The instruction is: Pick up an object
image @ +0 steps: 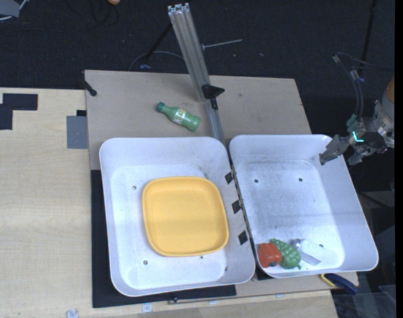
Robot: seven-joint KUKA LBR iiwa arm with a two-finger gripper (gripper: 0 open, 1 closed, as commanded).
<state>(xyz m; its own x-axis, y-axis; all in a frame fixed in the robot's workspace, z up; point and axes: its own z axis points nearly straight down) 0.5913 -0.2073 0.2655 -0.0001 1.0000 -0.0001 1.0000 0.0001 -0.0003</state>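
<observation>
We log: gripper point(335, 152) over the right bin's point(360, 234) far corner, finger state indiscernible; approach stage. Next, perhaps descend toward the red-and-green cluster point(279, 254).

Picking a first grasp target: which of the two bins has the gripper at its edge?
The right bin; the gripper sits at its far right corner. The left bin holds the yellow plate.

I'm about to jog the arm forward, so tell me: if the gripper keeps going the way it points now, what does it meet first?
The gripper points left and slightly down over the right shallow white bin, near its upper right rim. Straight on, it would probably meet that bin's bare speckled floor first; depth is hard to judge from this slant.
</observation>
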